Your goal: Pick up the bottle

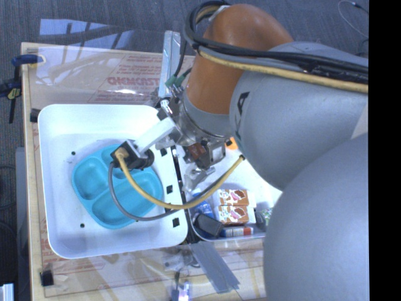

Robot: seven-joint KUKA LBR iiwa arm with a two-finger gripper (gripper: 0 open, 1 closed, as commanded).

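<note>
My gripper point(199, 163) hangs over the divide between the two bins, under the orange band of the arm point(232, 55). A small brownish shape sits right at the gripper, and I cannot tell what it is. A dark, rounded object that may be the bottle point(210, 224) lies at the front of the right bin point(194, 234), below and slightly right of the gripper and apart from it. The arm's grey body hides most of that bin.
A blue divided plate point(116, 190) lies in the left bin point(56, 168). A yellow cable point(135, 190) loops over the plate from a black fitting point(128, 155). A red-and-white carton point(233, 205) and a thin pen-like item point(241, 232) lie beside the dark object.
</note>
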